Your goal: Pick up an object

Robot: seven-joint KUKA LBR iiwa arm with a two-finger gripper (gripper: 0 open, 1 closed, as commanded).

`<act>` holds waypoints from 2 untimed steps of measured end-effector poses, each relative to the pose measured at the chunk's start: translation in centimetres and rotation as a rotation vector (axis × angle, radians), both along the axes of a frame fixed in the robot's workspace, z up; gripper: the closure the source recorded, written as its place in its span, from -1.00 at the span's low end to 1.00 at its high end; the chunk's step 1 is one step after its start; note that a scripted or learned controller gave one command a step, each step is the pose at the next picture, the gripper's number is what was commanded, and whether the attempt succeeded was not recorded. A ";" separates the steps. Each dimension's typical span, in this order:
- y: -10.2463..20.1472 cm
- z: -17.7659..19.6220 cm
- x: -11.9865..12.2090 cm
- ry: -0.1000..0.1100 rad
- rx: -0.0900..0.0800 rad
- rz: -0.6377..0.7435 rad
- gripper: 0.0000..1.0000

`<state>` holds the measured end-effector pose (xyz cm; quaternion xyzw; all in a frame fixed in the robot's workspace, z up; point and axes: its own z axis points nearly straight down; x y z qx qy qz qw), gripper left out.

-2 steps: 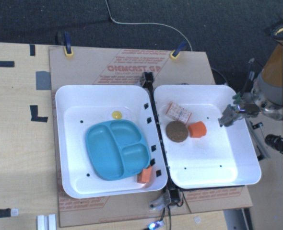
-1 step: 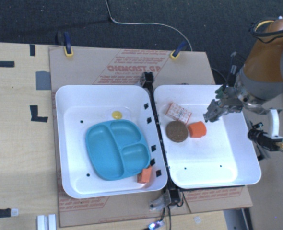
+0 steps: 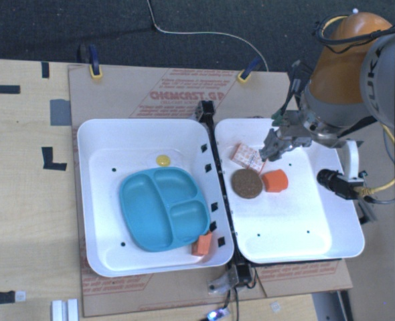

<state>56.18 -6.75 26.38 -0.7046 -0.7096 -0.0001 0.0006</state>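
Note:
In the right bin [image 3: 318,239] lie a brown round disc [image 3: 248,183], an orange block [image 3: 275,180] just to its right, and a small red-and-white packet [image 3: 246,156] above the disc. My gripper [image 3: 270,151] hangs over the upper middle of that bin, right beside the packet and just above the orange block. Nothing is visibly held. The left bin [image 3: 97,146] holds a blue divided plate [image 3: 163,208], a small yellow piece [image 3: 163,160] above it, and an orange piece [image 3: 201,245] at the plate's lower right corner.
A black divider [image 3: 214,172] runs between the two bins. The arm's grey body and orange band [image 3: 348,52] reach in from the upper right. A black fitting [image 3: 338,182] sits on the right bin's right rim. A cable [image 3: 204,35] lies behind the bench.

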 end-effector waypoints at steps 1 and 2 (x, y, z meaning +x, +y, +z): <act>4.9 0.1 1.0 0.001 0.000 -0.001 1.00; 10.8 -1.0 1.8 0.002 0.000 0.000 1.00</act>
